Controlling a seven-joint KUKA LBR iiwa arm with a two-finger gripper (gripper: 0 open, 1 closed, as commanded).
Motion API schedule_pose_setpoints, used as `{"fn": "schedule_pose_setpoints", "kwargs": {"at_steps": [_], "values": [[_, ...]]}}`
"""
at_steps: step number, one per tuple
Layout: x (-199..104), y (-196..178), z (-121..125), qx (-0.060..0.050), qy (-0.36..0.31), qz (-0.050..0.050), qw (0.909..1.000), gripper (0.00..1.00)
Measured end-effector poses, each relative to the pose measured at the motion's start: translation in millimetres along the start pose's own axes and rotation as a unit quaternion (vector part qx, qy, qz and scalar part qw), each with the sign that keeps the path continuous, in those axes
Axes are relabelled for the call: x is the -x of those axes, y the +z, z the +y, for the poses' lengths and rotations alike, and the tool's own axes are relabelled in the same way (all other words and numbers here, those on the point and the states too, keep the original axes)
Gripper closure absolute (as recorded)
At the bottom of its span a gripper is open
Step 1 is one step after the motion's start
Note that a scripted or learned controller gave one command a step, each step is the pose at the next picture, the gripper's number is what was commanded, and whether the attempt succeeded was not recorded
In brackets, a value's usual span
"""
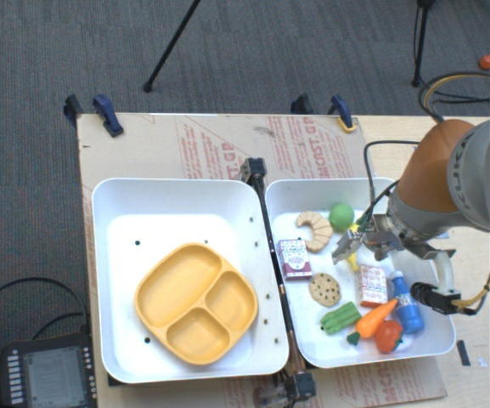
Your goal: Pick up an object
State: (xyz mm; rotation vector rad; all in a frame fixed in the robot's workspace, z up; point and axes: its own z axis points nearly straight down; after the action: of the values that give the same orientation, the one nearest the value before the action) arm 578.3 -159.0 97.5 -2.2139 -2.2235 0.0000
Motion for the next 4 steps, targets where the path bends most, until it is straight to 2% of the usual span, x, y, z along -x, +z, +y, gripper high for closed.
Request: {"fn": "schedule_pose_setpoints", "kwargs": {"at_steps": [1,2,3,4], "values": [[0,-10,0,0.0,-0.001,0.001,1.0,1.0],[0,-10,0,-0.001,-0.001,0.001,1.0,0.0],[-56,10,60,0.001,0.0,-0.001,1.0,0.0],[-56,-2,61,0.0,-0.002,-0.001,1.0,1.0]]}}
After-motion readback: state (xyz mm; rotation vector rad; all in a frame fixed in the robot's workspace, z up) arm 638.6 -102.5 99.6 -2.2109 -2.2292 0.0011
